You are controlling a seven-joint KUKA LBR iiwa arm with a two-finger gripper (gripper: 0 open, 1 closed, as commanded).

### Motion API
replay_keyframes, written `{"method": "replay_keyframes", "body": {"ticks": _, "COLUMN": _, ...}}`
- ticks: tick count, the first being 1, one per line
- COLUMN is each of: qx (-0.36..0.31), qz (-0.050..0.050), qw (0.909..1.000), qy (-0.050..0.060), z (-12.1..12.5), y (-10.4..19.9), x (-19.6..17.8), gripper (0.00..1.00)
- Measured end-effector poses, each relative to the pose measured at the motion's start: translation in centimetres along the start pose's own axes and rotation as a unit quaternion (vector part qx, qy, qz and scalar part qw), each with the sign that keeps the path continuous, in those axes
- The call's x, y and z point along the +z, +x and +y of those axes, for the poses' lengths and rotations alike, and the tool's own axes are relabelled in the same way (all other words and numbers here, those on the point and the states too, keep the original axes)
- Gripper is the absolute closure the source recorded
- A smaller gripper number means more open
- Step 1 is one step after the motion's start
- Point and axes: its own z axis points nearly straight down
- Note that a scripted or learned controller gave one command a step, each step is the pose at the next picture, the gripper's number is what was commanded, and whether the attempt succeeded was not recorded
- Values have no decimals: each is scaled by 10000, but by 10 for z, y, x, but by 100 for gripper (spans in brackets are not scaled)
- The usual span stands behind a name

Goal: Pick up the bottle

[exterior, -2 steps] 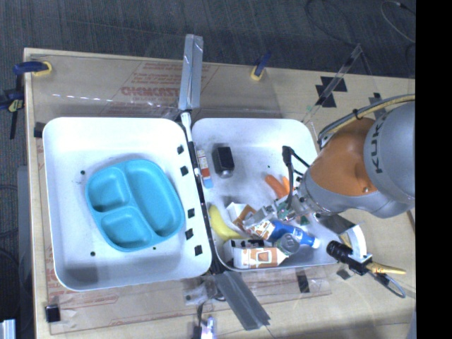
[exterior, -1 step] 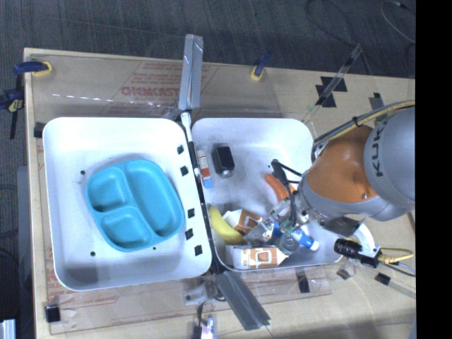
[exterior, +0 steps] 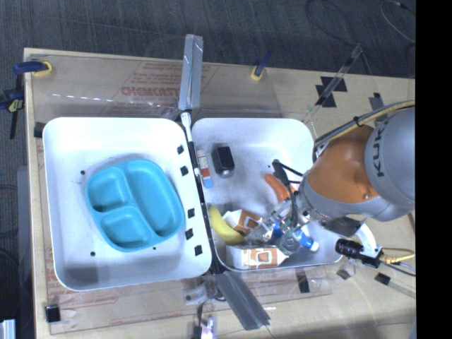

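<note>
Arm's claw (exterior: 282, 224) is down in the right bin (exterior: 254, 129), approx. at its 5 o'clock corner, over the clear blue-capped bottle (exterior: 300, 241). Can't tell its grip. Bottle not lifted yet.

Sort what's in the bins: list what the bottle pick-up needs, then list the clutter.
Needed: bottle, gripper, right bin.

Clutter: blue tray, left bin, banana, black box, carton, orange thing.
</note>
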Motion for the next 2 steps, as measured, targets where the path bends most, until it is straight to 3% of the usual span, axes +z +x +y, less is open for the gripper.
{"method": "replay_keyframes", "body": {"ticks": 1, "qx": -28, "qz": 7, "qw": 10000, "qy": 4, "z": 1, "y": 0, "x": -10, "gripper": 100}}
{"method": "replay_keyframes", "body": {"ticks": 2, "qx": 1412, "qz": 14, "qw": 9900, "qy": 23, "z": 2, "y": -3, "x": -146, "gripper": 100}}
